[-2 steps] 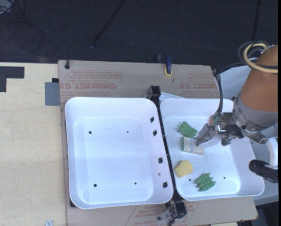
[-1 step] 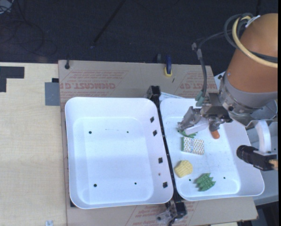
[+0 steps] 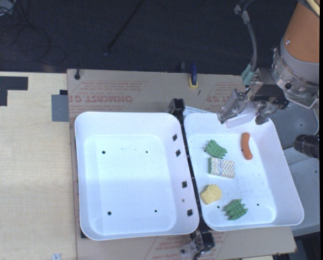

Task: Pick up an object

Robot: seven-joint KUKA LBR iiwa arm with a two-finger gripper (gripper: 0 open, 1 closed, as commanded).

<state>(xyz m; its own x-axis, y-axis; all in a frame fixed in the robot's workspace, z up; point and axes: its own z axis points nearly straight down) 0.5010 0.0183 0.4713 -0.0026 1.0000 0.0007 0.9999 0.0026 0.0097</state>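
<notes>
My gripper (image 3: 243,116) hangs over the far edge of the right bin (image 3: 289,199), open, with nothing between its fingers. Below it in that bin lie an orange sausage-shaped piece (image 3: 247,145), a green leafy piece (image 3: 216,149), a white patterned block (image 3: 222,168), a yellow corn-like piece (image 3: 210,194) and a second green piece (image 3: 235,209). The orange piece is the closest to the gripper, a little toward the front and right of it.
The left bin (image 3: 85,172) sits beside the right one, with a black divider strip (image 3: 184,167) between them. Both rest on a cardboard sheet (image 3: 123,93) on the pale bench. The grey arm with its orange band (image 3: 303,31) comes in from the upper right.
</notes>
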